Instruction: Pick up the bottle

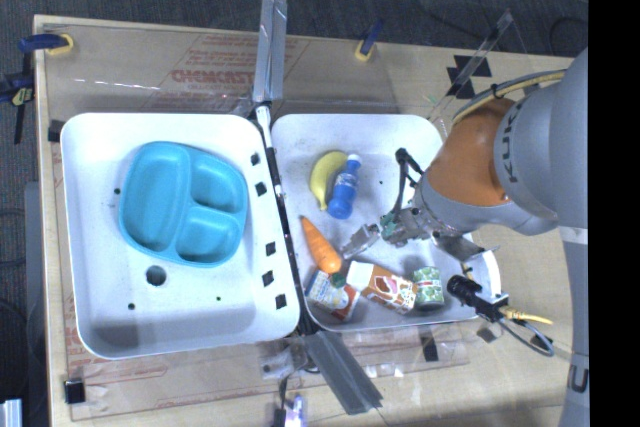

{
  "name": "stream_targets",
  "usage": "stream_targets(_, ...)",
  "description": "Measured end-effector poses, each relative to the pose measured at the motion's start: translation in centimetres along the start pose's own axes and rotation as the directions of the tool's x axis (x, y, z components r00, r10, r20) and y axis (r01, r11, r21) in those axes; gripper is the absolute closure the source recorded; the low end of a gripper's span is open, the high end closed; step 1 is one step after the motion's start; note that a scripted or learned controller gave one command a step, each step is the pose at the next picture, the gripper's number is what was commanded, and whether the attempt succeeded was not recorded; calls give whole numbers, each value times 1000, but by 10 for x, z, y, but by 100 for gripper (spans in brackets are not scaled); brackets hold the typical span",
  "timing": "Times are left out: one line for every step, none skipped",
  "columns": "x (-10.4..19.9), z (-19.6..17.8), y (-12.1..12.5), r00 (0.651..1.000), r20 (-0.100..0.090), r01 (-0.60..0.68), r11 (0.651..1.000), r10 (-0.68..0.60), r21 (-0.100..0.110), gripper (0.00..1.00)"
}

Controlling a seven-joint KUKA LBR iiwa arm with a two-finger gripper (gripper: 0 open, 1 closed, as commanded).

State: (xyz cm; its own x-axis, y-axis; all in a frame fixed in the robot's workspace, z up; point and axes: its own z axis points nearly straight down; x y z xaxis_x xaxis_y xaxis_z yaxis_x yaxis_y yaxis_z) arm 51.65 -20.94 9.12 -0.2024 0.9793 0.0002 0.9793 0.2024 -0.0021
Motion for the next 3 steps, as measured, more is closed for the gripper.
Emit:
stream_targets(10, -2, 77, 987, 1, 163, 987, -163, -3, 0)
stream_targets(11, -12, 77, 986, 1, 167, 986, -167, -1, 100)
stream_targets(49, -173, 100, 951, 2, 308, 951, -308, -2, 100)
